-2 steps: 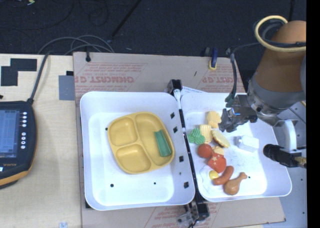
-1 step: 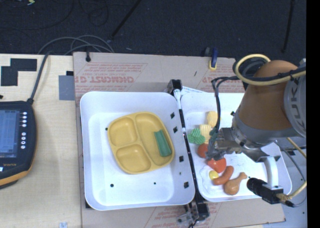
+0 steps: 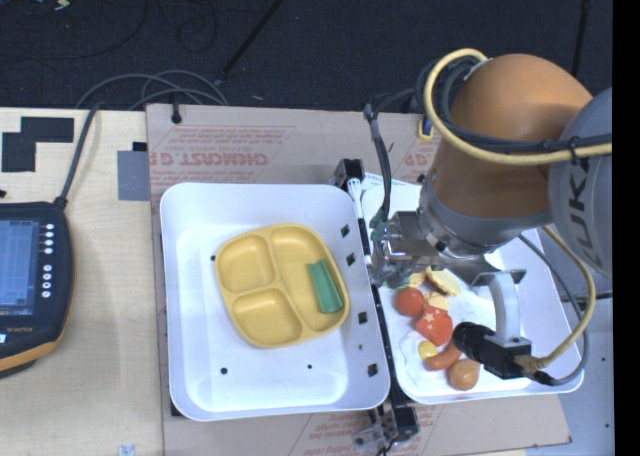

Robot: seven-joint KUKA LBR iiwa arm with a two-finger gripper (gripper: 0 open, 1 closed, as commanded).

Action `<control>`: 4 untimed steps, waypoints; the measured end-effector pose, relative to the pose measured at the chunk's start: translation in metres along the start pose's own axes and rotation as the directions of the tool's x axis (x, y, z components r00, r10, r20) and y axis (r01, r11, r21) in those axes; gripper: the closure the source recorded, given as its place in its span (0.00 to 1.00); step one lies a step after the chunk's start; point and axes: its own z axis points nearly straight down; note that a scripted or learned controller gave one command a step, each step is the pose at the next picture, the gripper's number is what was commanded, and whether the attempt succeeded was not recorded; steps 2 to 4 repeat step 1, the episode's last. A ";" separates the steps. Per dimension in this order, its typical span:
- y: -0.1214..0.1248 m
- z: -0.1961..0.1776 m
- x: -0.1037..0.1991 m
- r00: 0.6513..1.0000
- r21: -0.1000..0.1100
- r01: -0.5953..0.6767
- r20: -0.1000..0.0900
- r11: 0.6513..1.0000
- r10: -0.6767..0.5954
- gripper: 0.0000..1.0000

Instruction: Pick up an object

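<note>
Low over the left edge of the right bin (image 3: 545,289) hangs my gripper (image 3: 392,262), under the orange and grey wrist. Just right of and below it lies a heap of small toy foods: a round red tomato (image 3: 408,301), a red wedge (image 3: 434,325), a pale yellow slice (image 3: 441,282), a small yellow piece (image 3: 428,350) and a brown-orange ball (image 3: 463,374). I see nothing held in the gripper. The arm hides the back of this bin. In the left bin (image 3: 200,364) a yellow divided tray (image 3: 262,284) carries a green block (image 3: 325,286) in its right compartment.
The black-clipped wall between the two bins (image 3: 362,284) runs right beside the gripper. A black pendant with a screen (image 3: 25,284) lies on the bench at far left. Cardboard (image 3: 250,149) sits under both bins, and cables trail behind.
</note>
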 end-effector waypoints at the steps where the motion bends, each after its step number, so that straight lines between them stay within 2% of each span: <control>1: 0.001 -0.102 -0.011 1.000 -0.004 -0.010 0.003 1.000 0.010 1.00; 4: 0.001 -0.102 -0.011 1.000 -0.004 -0.010 0.003 1.000 0.010 1.00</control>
